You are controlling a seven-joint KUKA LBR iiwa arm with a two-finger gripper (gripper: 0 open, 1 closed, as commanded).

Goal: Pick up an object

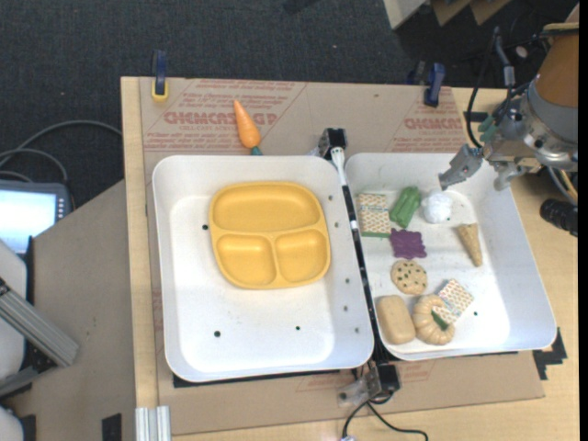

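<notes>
Claw (pixel 469 165) hovers above the right bin's (pixel 524 292) far edge for descent; finger state cannot be told.

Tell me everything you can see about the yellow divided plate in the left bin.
The yellow plate looks like smooth, matte plastic, with rounded corners and a raised rim. It has three compartments: one wide one along the far side and two smaller ones side by side along the near side. It lies flat, right side up, on the floor of the left bin, toward the bin's far half. Nothing lies in it, and nothing touches it apart from the bin floor.
</notes>
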